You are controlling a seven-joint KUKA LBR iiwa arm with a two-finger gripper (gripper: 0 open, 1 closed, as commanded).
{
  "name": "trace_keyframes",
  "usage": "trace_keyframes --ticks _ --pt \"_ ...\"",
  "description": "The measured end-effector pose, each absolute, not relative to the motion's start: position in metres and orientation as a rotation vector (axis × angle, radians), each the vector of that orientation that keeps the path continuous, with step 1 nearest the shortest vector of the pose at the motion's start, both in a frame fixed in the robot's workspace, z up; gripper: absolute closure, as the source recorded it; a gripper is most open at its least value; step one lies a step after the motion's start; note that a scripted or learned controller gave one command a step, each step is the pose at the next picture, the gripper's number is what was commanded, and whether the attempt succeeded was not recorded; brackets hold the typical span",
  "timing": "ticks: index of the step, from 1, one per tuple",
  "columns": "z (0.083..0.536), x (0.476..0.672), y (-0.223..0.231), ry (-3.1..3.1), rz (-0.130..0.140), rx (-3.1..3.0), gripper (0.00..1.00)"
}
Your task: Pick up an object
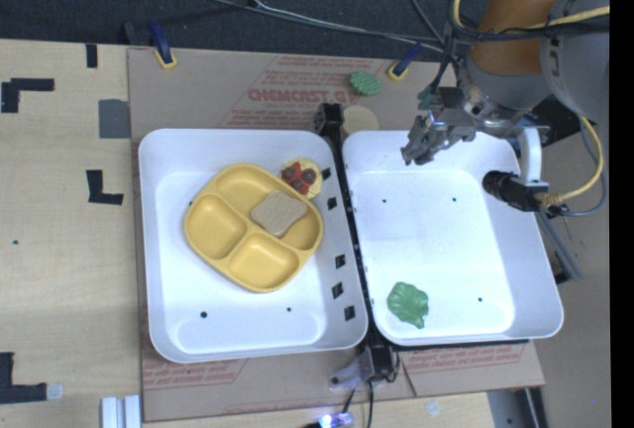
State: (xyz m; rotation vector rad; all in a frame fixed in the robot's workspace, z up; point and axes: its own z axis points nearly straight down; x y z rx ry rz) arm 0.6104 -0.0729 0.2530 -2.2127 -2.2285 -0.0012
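The camera view looks down on a desk (pixel 59 248) carrying two white bins side by side. The left bin (pixel 168 317) holds a yellow divided tray (pixel 223 223) with a tan slice of bread (pixel 277 212) lying in one of its compartments. A small red and yellow piece (pixel 301 175) sits just beside the tray's upper right edge. The right bin (pixel 515 307) holds a green leafy object (pixel 408 303) near its lower left corner. The hand (pixel 421 147) hangs over the upper left part of the right bin, well apart from the green object and holding nothing. I cannot tell whether it is open or closed. A small green item (pixel 365 81) lies on the cardboard beyond the bins.
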Motion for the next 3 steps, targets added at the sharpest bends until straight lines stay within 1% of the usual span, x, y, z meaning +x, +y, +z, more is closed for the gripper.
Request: trace_keyframes --ticks 1,2,3 --pt "0.238 0.627 -0.018 -2.227 0.001 -2.213 1.0" --pt "0.223 0.637 0.035 -2.227 0.002 -2.214 1.0" --pt "0.233 0.647 0.085 -2.227 -0.001 -2.213 1.0"
